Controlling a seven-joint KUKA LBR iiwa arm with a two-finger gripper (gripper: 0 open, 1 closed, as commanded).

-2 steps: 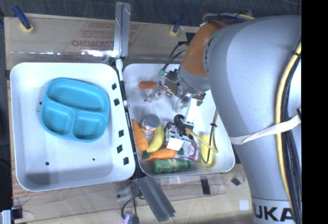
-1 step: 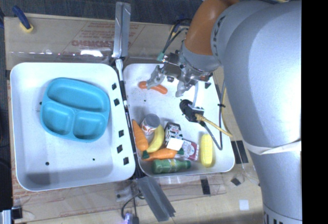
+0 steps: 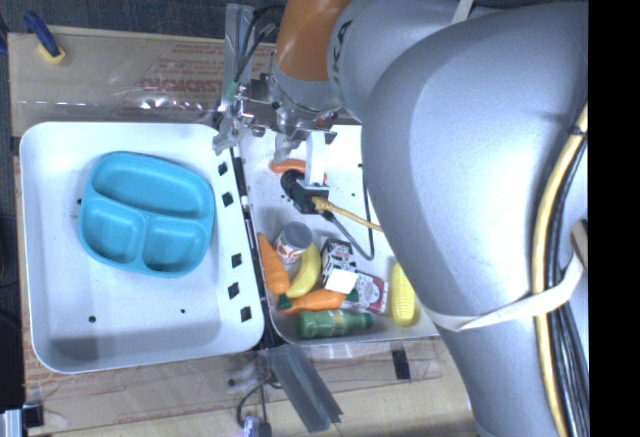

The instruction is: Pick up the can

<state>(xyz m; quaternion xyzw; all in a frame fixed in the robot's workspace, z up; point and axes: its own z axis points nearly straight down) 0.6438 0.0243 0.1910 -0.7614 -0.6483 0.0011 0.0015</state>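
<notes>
The can (image 3: 293, 243) is a small silver tin with a printed label. It stands in the right bin (image 3: 258, 215) close to the divider, with a banana (image 3: 306, 270) leaning against it. My gripper (image 3: 257, 128) hangs over the far left corner of that bin, above the divider and well away from the can. Nothing shows in its grasp. The bulky grey arm hides the right part of the bin.
Around the can lie two carrots (image 3: 271, 265) (image 3: 316, 302), a green bottle (image 3: 334, 323), a red and white packet (image 3: 352, 283), a corn cob (image 3: 402, 293) and a small orange item (image 3: 288, 166). The left bin (image 3: 60, 325) holds a blue divided tray (image 3: 147, 213).
</notes>
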